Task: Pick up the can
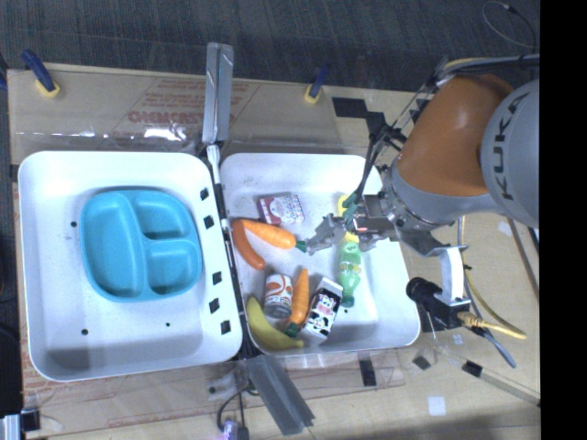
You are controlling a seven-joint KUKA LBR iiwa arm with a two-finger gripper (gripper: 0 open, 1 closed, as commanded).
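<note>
Over the right bin (385, 324), the gripper (323, 237) hangs w/ its fingers pointing toward the divider between the two bins. Can't tell how far the fingers are spread; nothing is visibly caught between them. The can (278, 294) stands in that same bin's near-left part, apart from the gripper, red and white w/ its top showing. Just right of the can, touching or nearly so, a small carrot (300, 301) lies lengthwise. Below the can a banana (264, 331) curves along the bin's near wall. Right of the small carrot sits a black and white carton (322, 312), tilted. A bigger carrot (261, 236) lies above the can, its tip close to the gripper. Beyond that carrot, toward the bin's far wall, is a red and white packet (281, 209). A green bottle (349, 264) lies on the can's right, past the carton, partly under the arm. Left bin (46, 246) holds a blue divided tray (142, 242), well apart from the can
</note>
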